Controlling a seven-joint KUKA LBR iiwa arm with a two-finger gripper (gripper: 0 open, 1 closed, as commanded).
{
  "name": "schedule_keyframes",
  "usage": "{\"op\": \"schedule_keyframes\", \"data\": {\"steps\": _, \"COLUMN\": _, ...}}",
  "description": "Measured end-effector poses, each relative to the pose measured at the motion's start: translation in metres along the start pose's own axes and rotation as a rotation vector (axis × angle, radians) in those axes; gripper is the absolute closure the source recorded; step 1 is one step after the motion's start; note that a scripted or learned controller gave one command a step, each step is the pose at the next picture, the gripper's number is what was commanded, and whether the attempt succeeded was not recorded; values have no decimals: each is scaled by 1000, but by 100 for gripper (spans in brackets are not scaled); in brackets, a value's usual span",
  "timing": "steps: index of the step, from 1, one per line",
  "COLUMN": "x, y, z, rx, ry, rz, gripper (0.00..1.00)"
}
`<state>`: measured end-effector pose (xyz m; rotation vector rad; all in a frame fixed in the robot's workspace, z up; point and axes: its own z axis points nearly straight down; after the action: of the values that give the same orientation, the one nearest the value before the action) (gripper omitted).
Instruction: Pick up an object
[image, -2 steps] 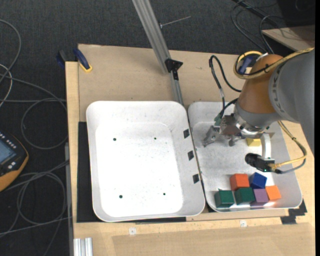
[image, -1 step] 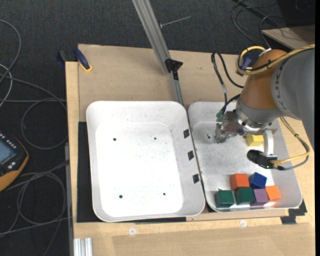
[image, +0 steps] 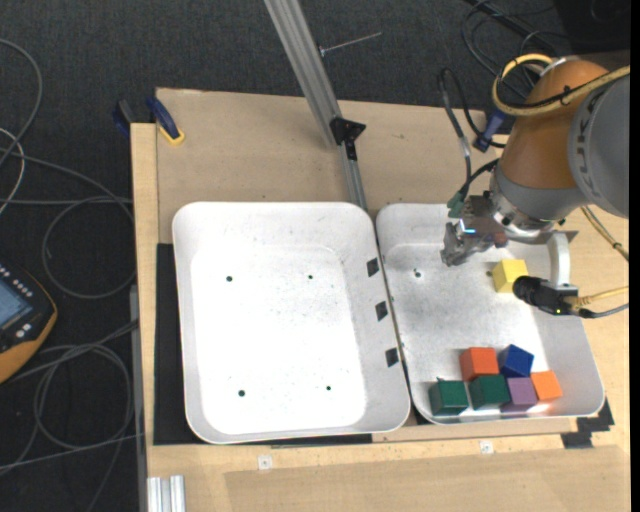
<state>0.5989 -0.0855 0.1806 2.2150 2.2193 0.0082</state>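
Blocks crowd the near corner of the right bin (image: 575, 345): a dark green block (image: 449, 396) at the near rim, a second green block (image: 488, 389) just beside it, an orange block (image: 480, 361) behind them, a blue block (image: 516, 359), a purple block (image: 522, 391) and another orange block (image: 546, 384) toward the right wall. They touch or nearly touch one another. A yellow block (image: 508, 274) lies apart from them, farther back in the same bin, just beside the tool (image: 458, 246).

The left bin (image: 270, 320) shows bare white floor with a few dark dots.

The tool hangs over the far part of the right bin, left of the yellow block; nothing is seen held in it, and whether it is wide or narrow I cannot tell, since the wrist covers most of it. The arm's grey and orange body (image: 560, 130) hides the bin's far right corner.

On the counter (image: 250, 130), a metal pole (image: 320, 95) slants down to the gap between the bins. Cables (image: 60, 260) loop over the dark floor at left.
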Motion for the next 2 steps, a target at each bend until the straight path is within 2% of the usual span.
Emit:
{"op": "schedule_keyframes", "data": {"steps": 1, "x": -10, "y": 5, "z": -54, "rx": 0, "ry": -1, "rz": 1, "gripper": 100}}
{"op": "schedule_keyframes", "data": {"steps": 2, "x": -10, "y": 6, "z": -75, "rx": 4, "ry": 0, "rz": 1, "gripper": 100}}
